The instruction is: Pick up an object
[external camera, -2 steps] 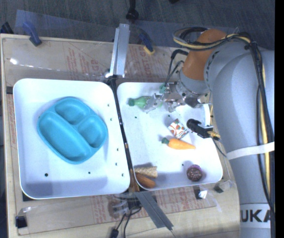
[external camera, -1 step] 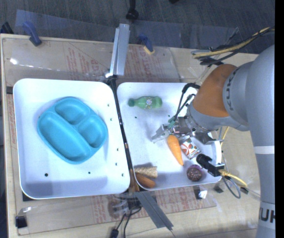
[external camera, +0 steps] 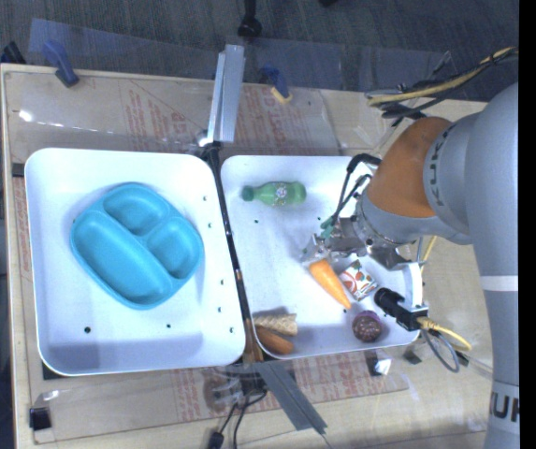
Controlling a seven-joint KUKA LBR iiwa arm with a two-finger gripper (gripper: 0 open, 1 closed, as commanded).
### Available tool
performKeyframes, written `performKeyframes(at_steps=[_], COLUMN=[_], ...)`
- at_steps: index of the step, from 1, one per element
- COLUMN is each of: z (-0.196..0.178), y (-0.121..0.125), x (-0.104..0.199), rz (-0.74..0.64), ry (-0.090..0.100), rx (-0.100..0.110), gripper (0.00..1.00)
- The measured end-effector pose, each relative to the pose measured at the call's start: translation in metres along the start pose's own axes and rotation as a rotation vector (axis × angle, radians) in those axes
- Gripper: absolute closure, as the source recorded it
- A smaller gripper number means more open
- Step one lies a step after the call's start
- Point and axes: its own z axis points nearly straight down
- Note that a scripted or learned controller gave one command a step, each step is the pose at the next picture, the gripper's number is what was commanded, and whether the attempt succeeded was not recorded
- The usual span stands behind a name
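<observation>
tapered orange carrot (external camera: 329, 282), just beside gripper (external camera: 331, 247)

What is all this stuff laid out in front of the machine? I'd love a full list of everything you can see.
Shallow white plastic bins: two, white, side by side on the bench.
Blue plastic divided plate: one, blue, three compartments, in the left bin.
Small green plastic bottle: one, green, lying on its side, top of the right bin.
Orange toy carrot: one, orange, middle of the right bin, just below the pincer.
Small white and red carton: one, beside the carrot.
Dark round maroon toy fruit: one, near the right bin's bottom edge.
Tan and brown bread-like toy: one, bottom left corner of the right bin.
Arm: one, grey with orange band, from the right.
Pincer: one, low over the right bin.
</observation>
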Motion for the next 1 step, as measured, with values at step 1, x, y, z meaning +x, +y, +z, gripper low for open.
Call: performKeyframes(at_steps=[1], z=[-0.0995], y=[-0.0425], x=[0.0111], rz=[0.007], ry=[0.0], rx=[-0.004], gripper=[1.0])
